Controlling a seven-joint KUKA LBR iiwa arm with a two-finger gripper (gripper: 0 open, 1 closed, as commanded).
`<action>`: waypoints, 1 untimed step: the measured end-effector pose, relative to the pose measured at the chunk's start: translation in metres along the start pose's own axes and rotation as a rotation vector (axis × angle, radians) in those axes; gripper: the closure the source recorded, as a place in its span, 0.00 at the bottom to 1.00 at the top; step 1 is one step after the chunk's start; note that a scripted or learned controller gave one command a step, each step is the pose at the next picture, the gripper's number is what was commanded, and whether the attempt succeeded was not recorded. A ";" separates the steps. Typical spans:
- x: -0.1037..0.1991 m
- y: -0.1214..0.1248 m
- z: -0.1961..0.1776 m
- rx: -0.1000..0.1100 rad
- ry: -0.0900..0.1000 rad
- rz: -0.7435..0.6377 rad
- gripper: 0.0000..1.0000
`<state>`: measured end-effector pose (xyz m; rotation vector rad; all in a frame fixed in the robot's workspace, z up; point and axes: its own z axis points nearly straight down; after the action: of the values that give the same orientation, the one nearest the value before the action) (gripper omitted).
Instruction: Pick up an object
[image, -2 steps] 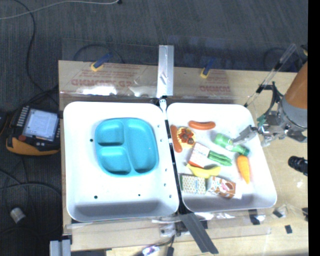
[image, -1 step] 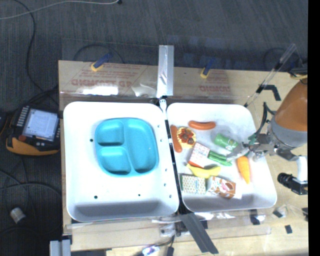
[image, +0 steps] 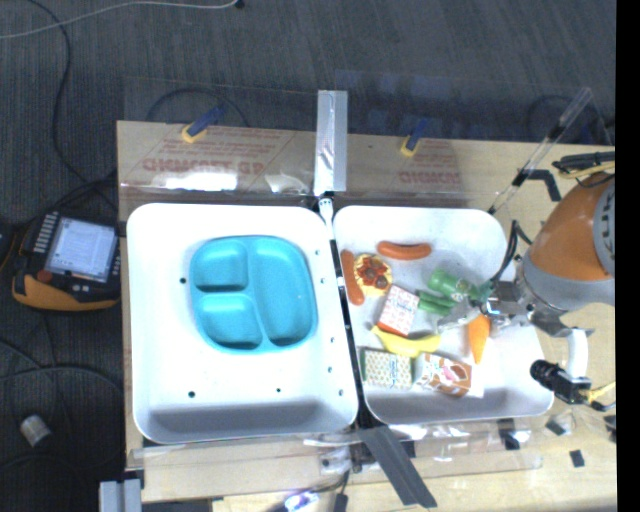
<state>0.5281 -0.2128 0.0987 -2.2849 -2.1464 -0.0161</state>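
Note:
The right bin (image: 500, 235) holds several toy foods: a red sausage (image: 404, 250), a pizza slice (image: 372, 272), a green piece (image: 446, 289), a small patterned box (image: 398, 310), a yellow banana (image: 408, 342), an orange carrot (image: 478, 338) and two flat cartons (image: 388, 370) (image: 444, 376). My gripper (image: 497, 301) reaches in from the right, low over the bin's right side. It sits just above the carrot's top end and right of the green piece. Dark parts of the wrist hide its tip, and I see no object held in it.
The left bin (image: 150, 380) bears a blue divided plate (image: 252, 290). A thin orange stick (image: 348, 278) lies along the right bin's left wall. The arm's orange band (image: 578, 235) hangs over the bench at the right. Tools and cables lie at the far right edge.

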 end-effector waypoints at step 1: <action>-0.001 -0.001 -0.007 0.003 -0.003 0.000 1.00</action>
<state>0.5269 -0.2139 0.1057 -2.2852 -2.1460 -0.0087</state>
